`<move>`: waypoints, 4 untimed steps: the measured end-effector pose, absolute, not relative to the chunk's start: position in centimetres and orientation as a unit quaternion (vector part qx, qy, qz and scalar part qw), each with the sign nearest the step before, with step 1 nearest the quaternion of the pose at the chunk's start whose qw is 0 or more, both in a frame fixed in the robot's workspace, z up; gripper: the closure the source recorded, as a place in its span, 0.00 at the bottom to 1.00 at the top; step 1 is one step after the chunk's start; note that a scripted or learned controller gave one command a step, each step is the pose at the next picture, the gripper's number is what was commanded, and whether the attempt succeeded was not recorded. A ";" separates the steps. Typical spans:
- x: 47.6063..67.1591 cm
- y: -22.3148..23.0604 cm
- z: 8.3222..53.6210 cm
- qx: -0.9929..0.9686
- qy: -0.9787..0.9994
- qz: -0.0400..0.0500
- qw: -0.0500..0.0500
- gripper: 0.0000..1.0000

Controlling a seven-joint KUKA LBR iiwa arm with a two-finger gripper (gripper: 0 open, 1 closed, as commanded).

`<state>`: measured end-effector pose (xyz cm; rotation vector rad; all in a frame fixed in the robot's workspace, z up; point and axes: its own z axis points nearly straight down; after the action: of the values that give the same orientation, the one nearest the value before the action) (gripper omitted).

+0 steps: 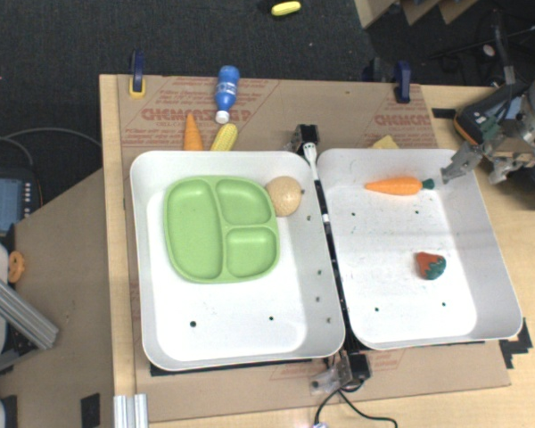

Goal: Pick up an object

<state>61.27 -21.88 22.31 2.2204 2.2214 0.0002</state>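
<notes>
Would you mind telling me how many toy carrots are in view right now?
2. One carrot lies in the right bin near its far edge; a smaller carrot sits on the bench behind the left bin.

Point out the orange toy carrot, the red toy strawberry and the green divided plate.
Orange toy carrot (393, 186): camera view, middle of its body.
Red toy strawberry (429, 264): camera view, red body.
Green divided plate (191, 230): camera view, large left compartment.

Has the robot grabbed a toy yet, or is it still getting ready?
Nothing is picked up yet. The gripper sits at the right bin's upper right edge, close to the toy carrot's green end, with nothing between its fingers. The carrot and the strawberry both lie on the bin floor. Still left: close on one and lift it.
</notes>
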 end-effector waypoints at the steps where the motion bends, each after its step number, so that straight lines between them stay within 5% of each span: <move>1: 57.8 -21.9 9.5 0.705 0.709 0.002 -0.001 0.00; 2: 52.5 -21.3 8.4 0.708 0.706 -0.001 -0.003 0.00; 3: 52.9 -21.4 9.5 0.708 0.707 0.000 0.001 1.00; 4: 57.9 -14.9 8.8 0.704 0.710 0.002 0.002 1.00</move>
<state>57.90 -14.91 8.77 2.2100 2.2280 0.0055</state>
